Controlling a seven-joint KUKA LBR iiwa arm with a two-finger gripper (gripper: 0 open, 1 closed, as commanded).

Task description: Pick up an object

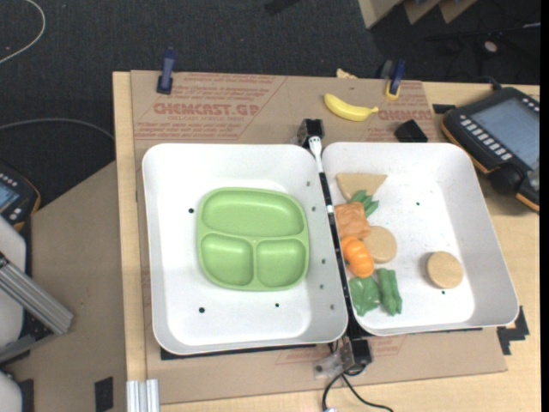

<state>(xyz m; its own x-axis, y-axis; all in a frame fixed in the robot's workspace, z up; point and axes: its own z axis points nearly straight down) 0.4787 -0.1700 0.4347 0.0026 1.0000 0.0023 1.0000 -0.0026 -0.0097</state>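
In the right bin (446,174), along its left side, lie several toy foods: a tan wedge (360,184), an orange-brown block (351,220), a small orange ball (357,257), a tan round disc (380,245), and green vegetable pieces (377,292). A second tan round cookie (444,269) sits apart toward the bin's right. A green divided plate (252,236) rests in the middle of the left bin (171,196).
A yellow toy banana (348,106) lies on the cardboard behind the bins. A black and grey pendant (502,137) sits at the right edge of the bench. Blue clamps (165,70) hold the cardboard's back edge.
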